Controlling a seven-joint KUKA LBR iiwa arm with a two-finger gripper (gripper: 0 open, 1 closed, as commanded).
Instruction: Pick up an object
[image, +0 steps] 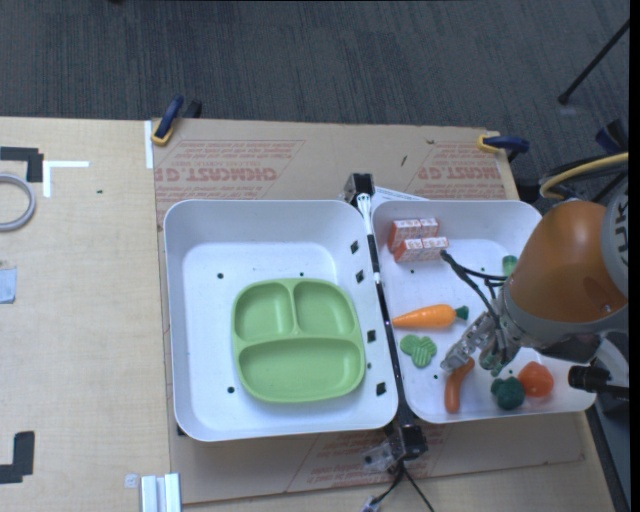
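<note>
The right bin (470, 405) holds several toy foods: an orange carrot (428, 317), a small green leafy piece (420, 350), a brown-red sausage (455, 388), a dark green vegetable (509, 394), a red-orange tomato (537, 379) and a brick-patterned box (417, 239). My gripper (480, 347) hangs low in this bin, just above the sausage's upper end and right of the green piece. The arm's orange band (570, 265) covers the bin's right side. Nothing shows between the fingers.
The left bin (190, 300) carries a green divided plate (298, 340). Clips (361, 187) join the bins at the centre wall. A cable (470, 275) runs across the right bin toward the wrist. Cardboard (230, 165) lies under both bins.
</note>
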